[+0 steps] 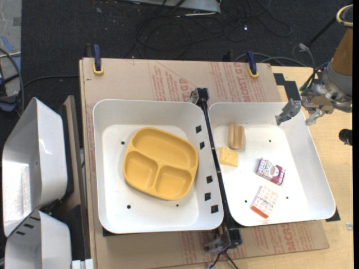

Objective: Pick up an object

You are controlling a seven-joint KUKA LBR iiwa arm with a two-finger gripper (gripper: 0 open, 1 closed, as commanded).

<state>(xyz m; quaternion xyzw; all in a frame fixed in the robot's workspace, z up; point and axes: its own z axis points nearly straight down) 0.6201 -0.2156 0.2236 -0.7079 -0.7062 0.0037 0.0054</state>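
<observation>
My claw (297, 112) hangs open and empty above the right bin (314, 167). The small purple carton (271, 171) looks light and stiff; I'd pinch its long sides.

A divided tray (160, 163) lay in the left bin (106, 150); a bread roll (236, 137), cheese wedge (228, 157) and two packets (271, 171) (264, 201) lay in the right bin (314, 167).

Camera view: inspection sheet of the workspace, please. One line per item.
Surface: cardboard-covered bench bearing left bin and right bin.
Job's things: in the right bin, bread roll, cheese wedge, purple carton, red-and-white packet.
Clutter: yellow divided tray in the left bin.
Grippers: gripper at the right bin's far right corner, holding nothing.
Cables: black cables on the floor beyond the bench.
Surroundings: white containers at left.
</observation>
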